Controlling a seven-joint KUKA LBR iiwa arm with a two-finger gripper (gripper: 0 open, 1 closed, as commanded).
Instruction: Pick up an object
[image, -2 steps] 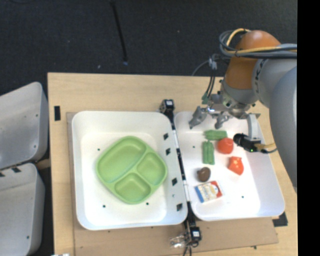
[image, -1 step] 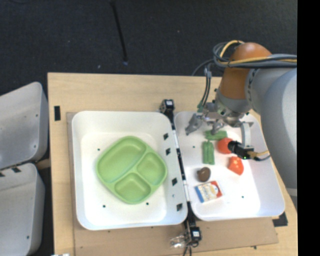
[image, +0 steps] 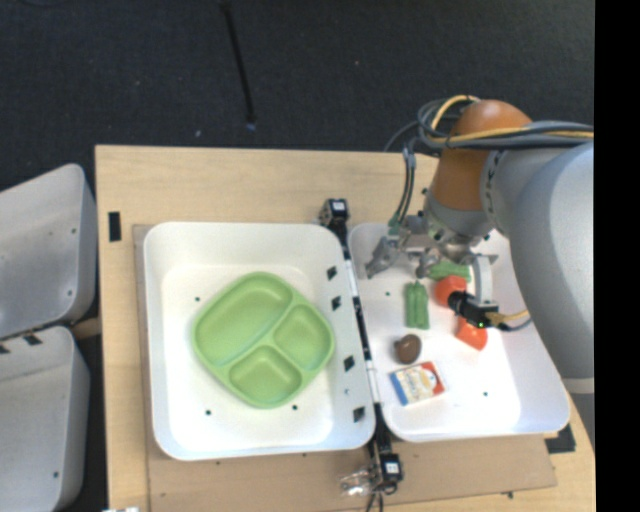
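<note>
The green block (image: 416, 305) lies upright in the picture near the middle of the right bin (image: 500, 405), a little toward its far edge. The gripper (image: 425, 255) hangs just above the block's far end, close to the bin's far edge; whether the two touch I cannot tell, and nothing sits visibly between the gripper's parts. Just right of the block are orange pieces (image: 462, 310), one round and one lower, wedge-shaped, partly behind a small dark fitting. Nearer the front edge, a brown lump (image: 407, 348) rests just below the block, and a small white card with blue and orange print (image: 416, 383) lies beyond it, toward the bin's near edge. The left bin (image: 170, 420) holds a green divided plate (image: 263, 339) at its centre. The grey arm (image: 545, 230) enters from the right, its orange band (image: 470, 150) above the wrist.
</note>
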